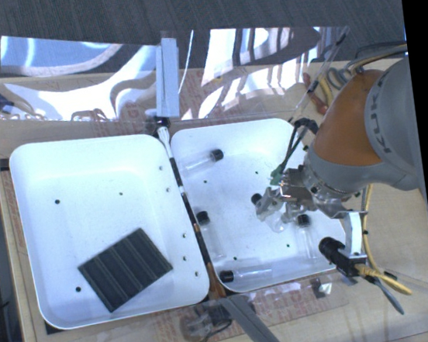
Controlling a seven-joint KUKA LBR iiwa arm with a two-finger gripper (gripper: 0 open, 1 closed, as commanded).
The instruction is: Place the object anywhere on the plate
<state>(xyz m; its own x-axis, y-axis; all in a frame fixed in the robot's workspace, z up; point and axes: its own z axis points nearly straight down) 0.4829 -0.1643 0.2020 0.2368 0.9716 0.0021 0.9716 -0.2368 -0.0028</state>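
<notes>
I see the plate [125, 269], a dark ribbed slab, lying flat and skewed in the near part of the left bin [33, 166]. In the right bin [225, 137] lie clear tubes with black caps; one tube [203, 159] sits near the far wall, another [247, 273] along the near wall. My gripper [275, 204] hangs low over that bin's right half (whether it grips anything, I cannot tell).

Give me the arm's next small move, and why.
Probably lower the hand onto a clear tube beneath it in the right bin and attempt a grasp. The hand sits over that bin among the clear tubes, while the dark ridged plate lies in the left bin, so nothing is heading there yet.
</notes>
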